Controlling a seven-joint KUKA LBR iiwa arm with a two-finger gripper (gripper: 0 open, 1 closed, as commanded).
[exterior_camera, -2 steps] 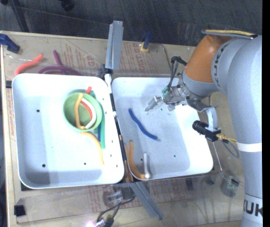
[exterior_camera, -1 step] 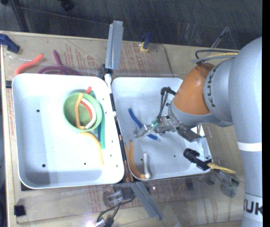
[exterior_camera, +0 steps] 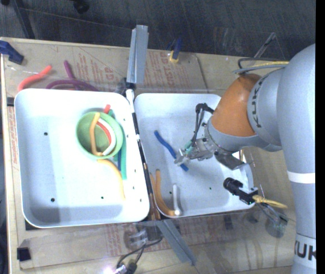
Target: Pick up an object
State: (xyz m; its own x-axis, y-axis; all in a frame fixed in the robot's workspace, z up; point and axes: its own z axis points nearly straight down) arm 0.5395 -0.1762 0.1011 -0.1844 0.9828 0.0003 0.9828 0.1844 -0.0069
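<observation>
Camera view has my gripper (exterior_camera: 183, 157) down on the blue strip (exterior_camera: 166, 144), grip unclear; next I'd lift and check.

A wooden bench (exterior_camera: 82, 61) carries two white bins: the left bin (exterior_camera: 37, 170) and the right bin (exterior_camera: 157, 104). Behind the left one lie what look like orange and purple tubes (exterior_camera: 65, 79).

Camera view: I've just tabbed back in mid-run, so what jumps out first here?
The big grey arm with its orange band fills the right side, its gripper low in the right bin beside a blue strip. In the left bin a green bowl draws the eye, with orange, red and green strips curling through and below it. A tan curved piece and a white stick lie at the right bin's near edge.
</observation>
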